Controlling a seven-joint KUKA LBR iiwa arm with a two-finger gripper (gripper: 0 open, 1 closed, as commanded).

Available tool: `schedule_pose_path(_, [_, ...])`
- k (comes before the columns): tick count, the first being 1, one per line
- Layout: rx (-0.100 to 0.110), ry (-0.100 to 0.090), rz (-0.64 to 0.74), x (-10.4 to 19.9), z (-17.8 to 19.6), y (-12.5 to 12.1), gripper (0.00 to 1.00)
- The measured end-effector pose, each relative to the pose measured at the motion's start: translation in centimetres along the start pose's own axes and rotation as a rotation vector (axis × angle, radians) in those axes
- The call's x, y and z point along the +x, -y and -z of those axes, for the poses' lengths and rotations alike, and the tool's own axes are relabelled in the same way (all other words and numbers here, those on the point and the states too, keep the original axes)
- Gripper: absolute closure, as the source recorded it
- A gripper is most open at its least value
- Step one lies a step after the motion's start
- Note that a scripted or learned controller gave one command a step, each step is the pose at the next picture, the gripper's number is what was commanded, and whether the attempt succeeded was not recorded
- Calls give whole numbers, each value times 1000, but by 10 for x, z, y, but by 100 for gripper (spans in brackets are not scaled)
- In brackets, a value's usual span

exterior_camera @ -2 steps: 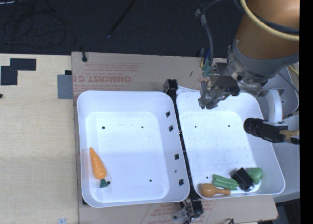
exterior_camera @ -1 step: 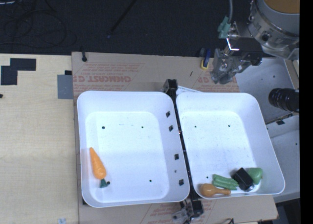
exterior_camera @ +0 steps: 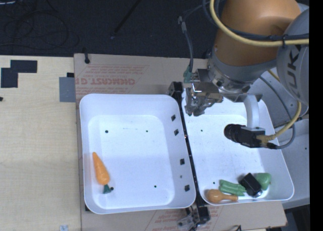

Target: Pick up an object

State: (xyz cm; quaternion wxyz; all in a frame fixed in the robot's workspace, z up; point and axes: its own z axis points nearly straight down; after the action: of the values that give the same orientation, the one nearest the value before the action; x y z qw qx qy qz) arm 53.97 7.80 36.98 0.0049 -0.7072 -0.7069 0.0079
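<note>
I have the gripper (exterior_camera: 198,105) hanging over the back-left corner of the right bin (exterior_camera: 282,172), close to the divider where the two bins meet. From this slanted view its tip is a dark cluster of metal and I cannot tell how it is set, so I treat the tool's state as unknown. Nothing shows beneath it but bare white floor.

Nearest risk: the tool sits just beside the black clips along the divider (exterior_camera: 182,139). A straight descent here would meet the rim or close on nothing.

A little further toward me and to the arm's side, a black cylinder (exterior_camera: 244,135) on the wrist assembly juts over the bin, with yellow cable looped behind. I judge it could shadow or snag on a low sweep.

Further still, well apart from the tool in the front corner of the same bin, the candidates are bunched: a green bean pod (exterior_camera: 231,187), a black block (exterior_camera: 250,183), a green piece (exterior_camera: 263,178) behind it, and an orange pear-shaped toy (exterior_camera: 220,196). They touch or overlap, and sit hard against the bin wall. Likely failures: pinching two at once, pushing the pile into the corner, or a finger landing on the rim.

Farthest, in the left bin (exterior_camera: 126,105), a toy carrot (exterior_camera: 100,169) lies alone near its wall. Cleaner target, but a long reach across the divider.
</note>
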Motion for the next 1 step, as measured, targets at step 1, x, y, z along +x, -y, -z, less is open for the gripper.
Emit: schedule_pose_path(1, [-34, -5, 2, -27, 178, 7, 100])
